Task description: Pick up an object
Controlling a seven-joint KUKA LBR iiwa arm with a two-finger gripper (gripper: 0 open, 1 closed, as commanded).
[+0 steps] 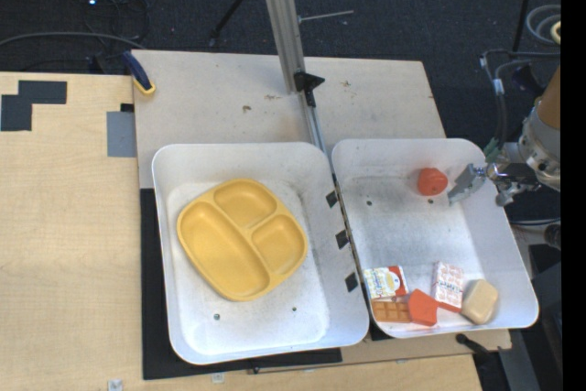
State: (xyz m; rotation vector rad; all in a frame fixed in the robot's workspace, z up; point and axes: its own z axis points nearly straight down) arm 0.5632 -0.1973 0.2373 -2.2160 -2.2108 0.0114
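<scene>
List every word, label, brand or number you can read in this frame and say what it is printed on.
No text can be read.
Red-and-white carton in the right bin: printing, too blurred to read.
White packet with red pattern beside it: too small to read.
Yellow divided plate, red ball, orange block, beige lump: no markings visible.

Small round red ball [432, 181], at 12 o'clock in the right white bin [499, 243]. At 6 o'clock: printed carton [385, 281], waffle piece [391, 311], orange block [422, 308], patterned packet [448, 285], beige bun-shaped piece [480, 301].
</scene>
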